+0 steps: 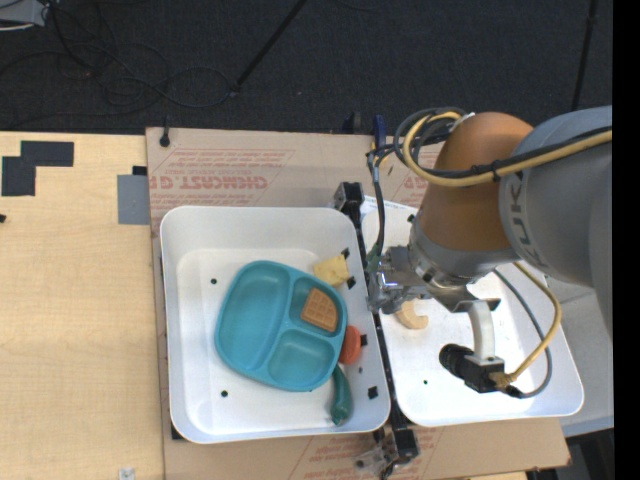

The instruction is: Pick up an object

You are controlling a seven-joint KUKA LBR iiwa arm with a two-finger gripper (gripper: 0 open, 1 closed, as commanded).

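Note:
My gripper [383, 286] hangs low over the left edge of the right bin [520, 388], by the divider between the bins. The bulky grey and orange wrist covers most of it. A small tan piece [411, 317] lies in the right bin just below and right of the gripper. In the left bin [190, 268] rests a teal divided plate [265, 328] with a brown waffle-like square [320, 310] in its upper right compartment. A yellow piece [331, 269] lies beside the plate's upper right rim, a red-orange piece [350, 345] at its right rim, and a dark teal object [341, 396] below it.
Black cables and a black connector [472, 366] hang from the arm over the middle of the right bin. Both bins sit on a cardboard sheet [250, 173] on the wooden bench. A black bracket [349, 197] stands at the top of the divider.

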